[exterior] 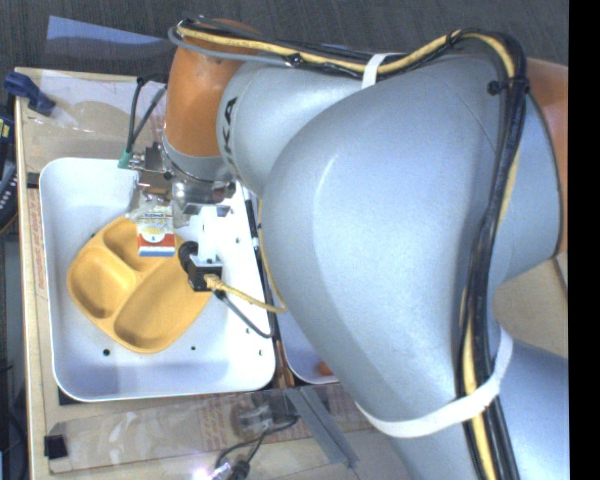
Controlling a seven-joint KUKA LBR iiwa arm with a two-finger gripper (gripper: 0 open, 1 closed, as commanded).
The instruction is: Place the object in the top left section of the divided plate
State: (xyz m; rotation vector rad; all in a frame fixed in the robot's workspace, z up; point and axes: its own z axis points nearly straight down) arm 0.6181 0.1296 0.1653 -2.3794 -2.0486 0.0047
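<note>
- The plate (130, 293), yellow and divided, lies in the left bin (55, 268).
- The gripper (156, 218) hangs over the plate's upper right section, near its rim.
- A small white, orange and blue object (156, 242) sits under the fingertips; whether the fingers clamp it, I cannot tell.
- The arm (380, 228) covers the bin right of the plate.

We see even, bright light, soft glare on the arm (400, 228), sharp focus, and faint shadow in the bin (70, 368).
</note>
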